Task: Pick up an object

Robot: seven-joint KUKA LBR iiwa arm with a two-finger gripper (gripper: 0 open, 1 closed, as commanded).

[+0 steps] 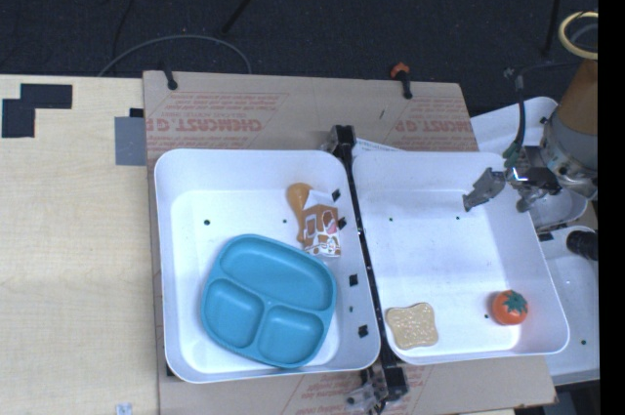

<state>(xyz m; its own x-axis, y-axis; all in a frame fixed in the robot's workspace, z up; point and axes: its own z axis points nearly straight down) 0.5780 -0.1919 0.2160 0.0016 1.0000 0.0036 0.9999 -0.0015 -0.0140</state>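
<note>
Two shallow white bins sit side by side on a cardboard-covered bench, seen from above at a slant. The landmark here is the black divider [354, 237] running between the bins.

To the left of the divider, the left bin [181, 208] holds a blue plate [269, 301] with three compartments, lying flat in the near half of the bin, close to the divider. Just beyond the plate, touching or nearly touching the divider, lies a small brown and white printed carton [320, 230], with a tan spoon-shaped piece [299, 198] at its far side.

To the right of the divider, the right bin [439, 237] holds a tan toast-shaped piece [412, 325] just beside the divider at the near edge, and an orange tomato-like toy [509, 307] with a green top well away from the divider, near the bin's near right corner.

The gripper [508, 186] hangs over the far right edge of the right bin, well apart from the divider and from all objects. Its two grey fingers [480, 190] are spread apart with nothing between them. The grey arm [576, 125] with its orange band reaches in from the right
</note>
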